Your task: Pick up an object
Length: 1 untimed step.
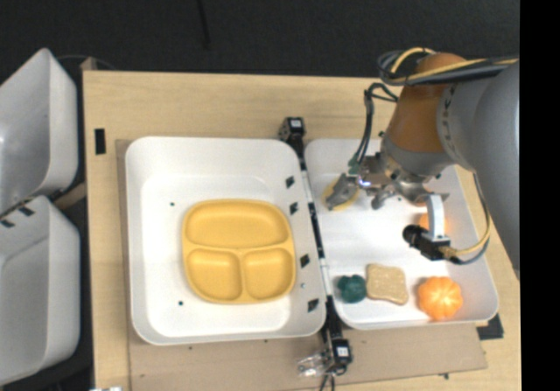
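My gripper (360, 195) hangs over the far left part of the right bin (385, 317), with its two fingers spread apart and nothing visible between them. The left fingertip (339, 196) is close to the bin's left wall. Along the near edge of that bin lie a dark green round object (352, 288), a slice of bread (388, 283) and an orange fruit (439, 297). All three are well clear of the gripper, toward the front. A small orange and white item (434, 215) sits near the bin's right side, partly behind a black cable fitting (422, 240).
The left bin (149, 205) holds a yellow divided plate (238, 249) in its middle. A ridge with black clips (308, 232) separates the two bins. The grey arm (472, 127) covers the right bin's far right corner.
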Each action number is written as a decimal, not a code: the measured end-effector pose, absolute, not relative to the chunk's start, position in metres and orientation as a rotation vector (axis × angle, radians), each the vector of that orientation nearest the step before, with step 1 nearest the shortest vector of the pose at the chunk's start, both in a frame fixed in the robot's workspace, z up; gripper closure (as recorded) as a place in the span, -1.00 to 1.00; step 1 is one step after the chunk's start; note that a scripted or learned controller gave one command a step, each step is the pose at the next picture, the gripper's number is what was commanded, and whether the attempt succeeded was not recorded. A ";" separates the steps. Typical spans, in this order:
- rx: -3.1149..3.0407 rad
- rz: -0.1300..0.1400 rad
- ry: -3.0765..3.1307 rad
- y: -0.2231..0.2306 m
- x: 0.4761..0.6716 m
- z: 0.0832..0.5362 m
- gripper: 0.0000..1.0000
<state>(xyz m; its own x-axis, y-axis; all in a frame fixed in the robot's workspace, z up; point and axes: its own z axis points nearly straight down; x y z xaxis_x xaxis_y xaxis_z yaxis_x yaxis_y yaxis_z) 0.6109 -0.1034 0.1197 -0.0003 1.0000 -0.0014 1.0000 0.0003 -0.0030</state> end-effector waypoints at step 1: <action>-2.226 0.003 -2.219 -0.105 0.611 0.100 -1.00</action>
